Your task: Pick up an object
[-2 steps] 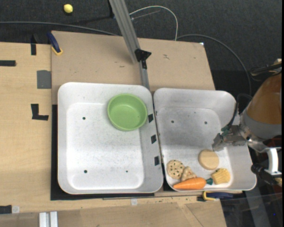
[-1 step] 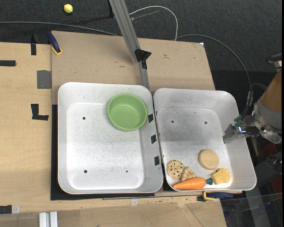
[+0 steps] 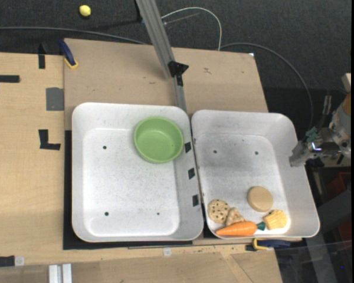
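1. Two shallow white bins sit side by side on the bench. The left bin [image 3: 88, 175] holds a green bowl [image 3: 159, 139] in its far right part, close to the wall it shares with the right bin [image 3: 236, 128].

2. The right bin's contents are bunched in its near right corner: a round tan bun [image 3: 260, 198], a cookie [image 3: 218, 209] to the left of it, a second biscuit-like piece [image 3: 234, 216] touching the cookie, a carrot [image 3: 239, 229] lying along the near wall, and a yellow chunk [image 3: 275, 220] by the carrot's green end. The pieces touch or nearly touch, likely because they slid together against the sloped wall.

3. The gripper [image 3: 318, 148] is at the right edge of the view, just outside the right bin's right wall and above it, well apart from every object. Whether it is released or clenched cannot be told; it is partly cut off and blurred. Nothing is visibly in its hold.

4. As a judgement, the pick has not begun: the arm seems parked clear of the bins so the camera sees them unobstructed.

5. The bun looks the easiest target, standing a little apart from the rest. The carrot, pressed against the wall, leaves little room on one side.

6. A thin metal post [image 3: 156, 31] slants across the far side of the bench, and a small yellow ball [image 3: 85, 10] lies on the dark floor beyond.
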Motion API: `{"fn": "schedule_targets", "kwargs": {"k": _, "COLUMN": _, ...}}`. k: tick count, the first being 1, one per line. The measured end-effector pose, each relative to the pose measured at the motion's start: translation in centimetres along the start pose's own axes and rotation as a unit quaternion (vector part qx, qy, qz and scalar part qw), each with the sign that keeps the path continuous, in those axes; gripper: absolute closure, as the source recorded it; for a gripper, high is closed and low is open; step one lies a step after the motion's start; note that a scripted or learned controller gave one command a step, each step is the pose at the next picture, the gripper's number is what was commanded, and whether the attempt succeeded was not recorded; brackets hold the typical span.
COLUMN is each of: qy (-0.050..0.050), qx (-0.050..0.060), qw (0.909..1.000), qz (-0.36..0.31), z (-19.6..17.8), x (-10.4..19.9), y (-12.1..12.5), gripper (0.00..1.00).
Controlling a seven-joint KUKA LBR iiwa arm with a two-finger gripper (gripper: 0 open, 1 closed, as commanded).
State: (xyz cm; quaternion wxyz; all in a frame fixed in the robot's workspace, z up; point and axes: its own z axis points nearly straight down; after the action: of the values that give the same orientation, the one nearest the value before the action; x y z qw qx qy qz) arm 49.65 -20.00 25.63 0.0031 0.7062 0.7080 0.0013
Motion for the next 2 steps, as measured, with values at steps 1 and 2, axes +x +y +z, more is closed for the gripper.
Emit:
{"fn": "schedule_targets", "kwargs": {"k": 1, "qy": 0.001, "qx": 0.002, "qw": 1.0, "qz": 0.0, "z": -2.8, "x": 0.0, "y": 0.1, "gripper": 1.0}}
{"fn": "schedule_targets", "kwargs": {"k": 2, "qy": 0.002, "qx": 0.004, "qw": 1.0, "qz": -0.002, "z": -2.0, "x": 4.4, "y": 2.2, "gripper": 1.0}}
